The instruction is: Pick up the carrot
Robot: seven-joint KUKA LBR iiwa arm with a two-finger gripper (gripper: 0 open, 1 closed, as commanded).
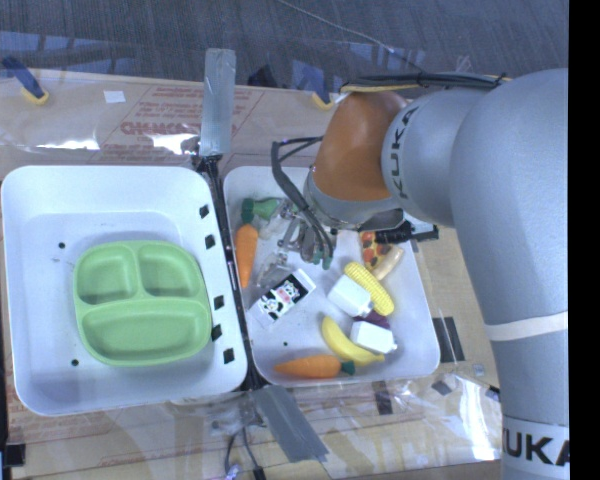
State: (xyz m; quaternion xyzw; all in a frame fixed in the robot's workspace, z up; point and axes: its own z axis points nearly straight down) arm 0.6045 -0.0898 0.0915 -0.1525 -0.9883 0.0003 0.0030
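An orange carrot [245,253] lies upright along the left wall of the right bin [420,353], its green top toward the far end. A second orange carrot [308,367] lies flat along that bin's front wall. My gripper [300,240] hangs low over the upper middle of the right bin, just right of the first carrot and above a black-and-white carton [283,296]. The wrist's orange band [355,153] sits above it. I see nothing clearly held.
Crowding the right bin are a corn cob [370,286], a banana [342,342], white blocks [348,295], a pizza slice [386,258] and a green item [265,209]. The left bin [40,208] holds a green divided plate [140,303].
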